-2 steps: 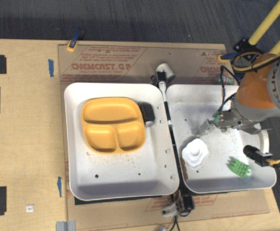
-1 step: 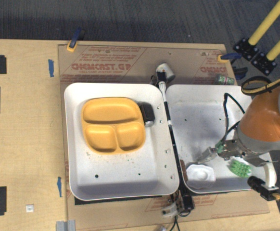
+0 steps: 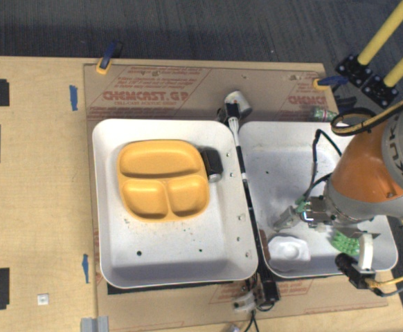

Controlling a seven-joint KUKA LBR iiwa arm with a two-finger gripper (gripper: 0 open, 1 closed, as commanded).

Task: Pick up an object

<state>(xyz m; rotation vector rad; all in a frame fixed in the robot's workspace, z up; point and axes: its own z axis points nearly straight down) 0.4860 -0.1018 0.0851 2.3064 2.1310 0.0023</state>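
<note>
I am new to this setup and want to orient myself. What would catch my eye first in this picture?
First comes the yellow tray, a three-compartment dish lying in the left bin, with a small black object touching its right edge. Next is the arm with its orange band, reaching over the right bin, where a white object lies near the front edge.

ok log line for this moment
arm: over right bin | gripper: low, above white object | left bin: yellow tray | grasp: none seen
</note>
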